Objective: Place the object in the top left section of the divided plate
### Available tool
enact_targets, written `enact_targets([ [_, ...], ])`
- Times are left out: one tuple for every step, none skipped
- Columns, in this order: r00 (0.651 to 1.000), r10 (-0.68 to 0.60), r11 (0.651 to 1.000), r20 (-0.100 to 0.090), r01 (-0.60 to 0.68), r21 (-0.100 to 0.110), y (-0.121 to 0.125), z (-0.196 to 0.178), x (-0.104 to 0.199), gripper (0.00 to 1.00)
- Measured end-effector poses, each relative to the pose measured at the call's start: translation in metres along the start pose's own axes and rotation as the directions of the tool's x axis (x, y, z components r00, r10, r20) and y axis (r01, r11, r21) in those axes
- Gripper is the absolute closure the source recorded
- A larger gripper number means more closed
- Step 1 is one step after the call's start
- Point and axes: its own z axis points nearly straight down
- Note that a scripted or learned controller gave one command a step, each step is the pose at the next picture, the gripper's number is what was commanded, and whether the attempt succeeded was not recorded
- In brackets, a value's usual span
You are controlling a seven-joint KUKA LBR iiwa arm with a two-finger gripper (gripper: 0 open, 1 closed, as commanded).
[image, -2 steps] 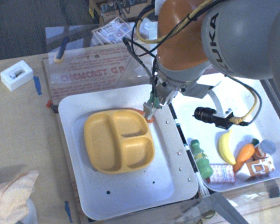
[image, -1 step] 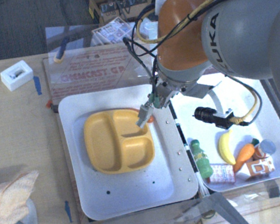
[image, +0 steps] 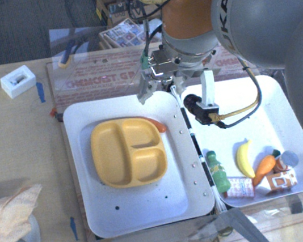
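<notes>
Tan wood bench [image: 17, 145], cluttered floor beyond it. Big smooth grey arm [image: 259, 7] looms right of and behind the plate. 2 shallow white bins: 1 [image: 137, 206] holds the plate, the other [image: 286, 101] sits just right of it. The plate [image: 111, 153] is glossy yellow, rounded, 3 sections, nothing in them. Gripper [image: 177, 87] hangs behind the plate's right corner; open or closed, can't tell. 1 small orange bit [image: 160, 125] touches the plate's right rim. Well right of the plate: 1 banana [image: 244, 158], 1 carrot [image: 264, 166], 1 green bottle [image: 217, 171].

"KUKA" lettering, partly visible, on grey arm [image: 259, 7]; faint red print on cardboard [image: 98, 77], unreadable.
</notes>
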Motion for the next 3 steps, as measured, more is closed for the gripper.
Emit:
enact_targets([
  [0.670, 0.743, 0.670, 0.002, -0.743, 0.003, -0.024, -0.100, 0.029, 0.00],
  [0.675, 0.738, 0.675, 0.004, -0.738, 0.003, -0.024, -0.110, 0.032, 1.00],
  [0.610, 0.793, 0.610, 0.005, -0.793, 0.006, -0.123, -0.016, 0.072, 1.00],
])
